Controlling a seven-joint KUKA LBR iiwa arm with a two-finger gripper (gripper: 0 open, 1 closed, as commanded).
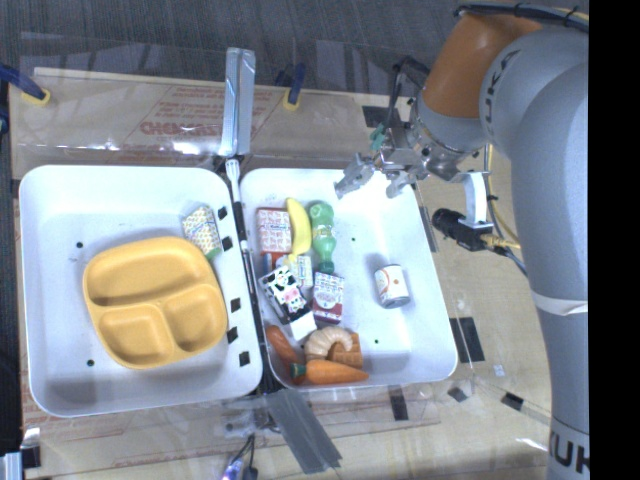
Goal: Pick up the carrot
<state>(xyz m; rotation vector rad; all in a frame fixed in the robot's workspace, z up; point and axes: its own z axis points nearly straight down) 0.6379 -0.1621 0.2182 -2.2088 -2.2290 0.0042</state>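
Clearly pre-approach: the gripper hangs open and empty upper right of centre, so it must descend to the carrot at lower centre.

So the carrot we're after is sitting in the right bin, way down at its near edge, lying flat on its side and pointing roughly left to right. It's orange, fat and smooth, tapering a bit toward the right end. We can see it tucked right up against a tan pastry just behind it, with another orange piece angled off its left end, touching or almost
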